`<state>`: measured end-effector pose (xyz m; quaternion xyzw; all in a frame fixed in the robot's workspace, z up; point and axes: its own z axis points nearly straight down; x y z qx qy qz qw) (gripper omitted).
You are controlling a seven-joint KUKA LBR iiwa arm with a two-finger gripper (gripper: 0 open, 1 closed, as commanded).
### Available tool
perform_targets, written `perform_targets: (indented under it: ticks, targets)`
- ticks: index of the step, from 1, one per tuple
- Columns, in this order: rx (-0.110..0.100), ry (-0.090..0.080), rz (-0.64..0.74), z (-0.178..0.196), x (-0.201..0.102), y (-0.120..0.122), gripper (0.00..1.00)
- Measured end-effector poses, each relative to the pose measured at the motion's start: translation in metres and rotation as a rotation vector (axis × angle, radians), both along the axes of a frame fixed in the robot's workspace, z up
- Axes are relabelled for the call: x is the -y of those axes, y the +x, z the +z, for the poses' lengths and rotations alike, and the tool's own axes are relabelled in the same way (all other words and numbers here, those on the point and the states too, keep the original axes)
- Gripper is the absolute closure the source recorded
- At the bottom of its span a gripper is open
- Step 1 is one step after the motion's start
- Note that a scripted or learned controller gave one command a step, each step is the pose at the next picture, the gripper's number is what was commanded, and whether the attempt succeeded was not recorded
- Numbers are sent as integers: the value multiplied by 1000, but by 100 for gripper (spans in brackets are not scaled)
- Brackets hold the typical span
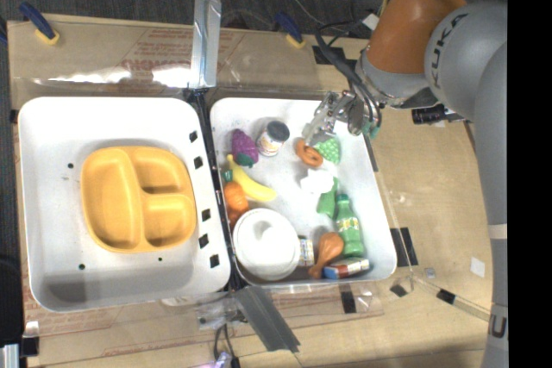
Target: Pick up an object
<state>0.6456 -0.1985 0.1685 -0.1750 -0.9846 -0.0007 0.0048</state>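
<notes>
Left to right. Left bin holds a yellow divided tray, well apart from the arm and not part of the current step. Right bin carries the clutter: purple grape toy and small jar near the top left, banana and an orange item along the left wall, white bowl at the bottom, green bottle and brown drumstick toy at the lower right.

Step in hand looks like the approach or descent onto a target. The claw sits over the upper right part of the right bin, tilted, reaching in from the right under the orange-banded wrist. Likely target is the orange ring-shaped toy, lying just below and left of the claw tips, touching a green piece beside it. Nothing is visibly held. Whether the claw is apart or together cannot be told; the tips are small and blurred here.

Next move probably calls for lowering a little and shifting toward the ring, then closing on it alone and lifting clear of the bin. The green piece might get dragged along.
</notes>
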Motion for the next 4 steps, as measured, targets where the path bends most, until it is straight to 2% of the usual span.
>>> perform_targets:
  ticks: [1,4]
  targets:
    - [13,-5,-288,64,-76,-8,100]
    - [23,-8,-268,96,-79,-4,100]
